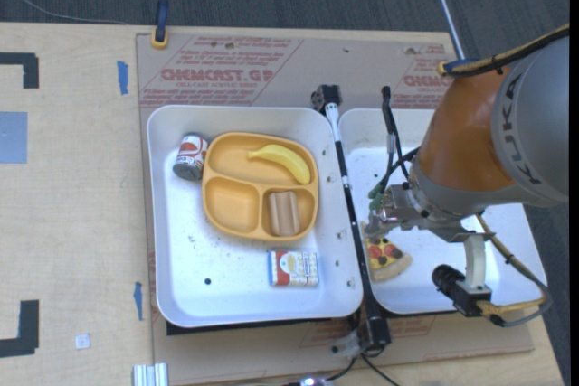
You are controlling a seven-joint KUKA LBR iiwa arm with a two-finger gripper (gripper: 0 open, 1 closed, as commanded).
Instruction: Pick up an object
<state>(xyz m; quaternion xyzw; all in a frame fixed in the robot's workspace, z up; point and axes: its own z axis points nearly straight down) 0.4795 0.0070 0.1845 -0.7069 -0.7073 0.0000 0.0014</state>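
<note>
Here's the grey arm with its orange band (466, 136) reaching in from the right over the right-hand shallow white bin (516, 285), and its tool (387, 217) sits low near that bin's left wall. Fingers apart or together? Can't tell from up here; the wrist body and black cables crowd the view. Just below the tool lies a toy pizza slice with a tan crust and red topping (387, 258), flat on the bin floor, its long axis slanting from upper left to lower right, crust edge along the lower right side, narrower end toward the upper left by the tool. Whether the tool touches it is unclear. Over in the left-hand white bin (172, 285), a yellow three-compartment plastic plate (226, 203) carries a yellow banana (282, 162) in the top section, lying mostly left to right with a downward curve at the right end, and a brown sausage-like cylinder (284, 213) standing lengthwise top to bottom in the lower right section. A small red-and-white can (189, 157) lies touching the plate's upper left rim, and a little white carton with red print (293, 268) rests just below the plate. Both bins sit on a pale wooden surface (72, 194).
</note>
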